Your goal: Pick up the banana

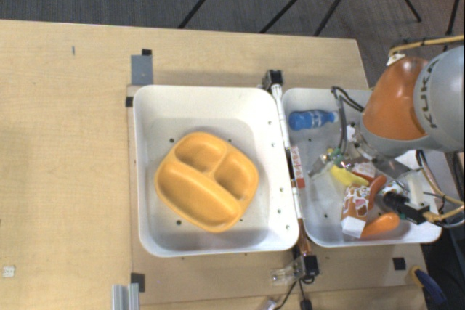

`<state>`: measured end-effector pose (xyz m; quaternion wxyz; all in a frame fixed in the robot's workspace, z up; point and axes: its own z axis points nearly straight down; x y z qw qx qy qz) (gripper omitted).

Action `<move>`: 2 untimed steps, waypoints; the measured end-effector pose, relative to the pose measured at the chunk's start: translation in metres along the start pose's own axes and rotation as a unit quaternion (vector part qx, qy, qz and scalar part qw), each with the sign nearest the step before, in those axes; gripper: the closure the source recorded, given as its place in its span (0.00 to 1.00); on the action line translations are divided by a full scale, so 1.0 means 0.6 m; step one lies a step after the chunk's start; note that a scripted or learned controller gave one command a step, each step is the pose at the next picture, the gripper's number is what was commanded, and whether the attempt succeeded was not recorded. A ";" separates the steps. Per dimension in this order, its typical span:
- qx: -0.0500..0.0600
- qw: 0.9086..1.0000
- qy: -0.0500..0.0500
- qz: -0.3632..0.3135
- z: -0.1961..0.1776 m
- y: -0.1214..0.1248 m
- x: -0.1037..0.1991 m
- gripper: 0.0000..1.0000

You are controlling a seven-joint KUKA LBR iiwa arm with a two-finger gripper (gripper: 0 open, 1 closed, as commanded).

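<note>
The arm is reaching into the right bin (314,232), with the end effector (340,156) hanging near the banana (347,174), a yellow piece among a carton (355,203) and a blue bottle (311,118). I cannot tell its opening. The approach step seems in hand; next it needs to descend over the banana. The arm is hiding much of the fruit.
</note>
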<state>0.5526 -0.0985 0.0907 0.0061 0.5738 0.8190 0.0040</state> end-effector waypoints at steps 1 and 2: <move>-0.005 1.000 -0.002 -0.001 -0.022 0.007 -0.001 1.00; 0.002 1.000 0.002 -0.028 -0.160 0.055 0.131 1.00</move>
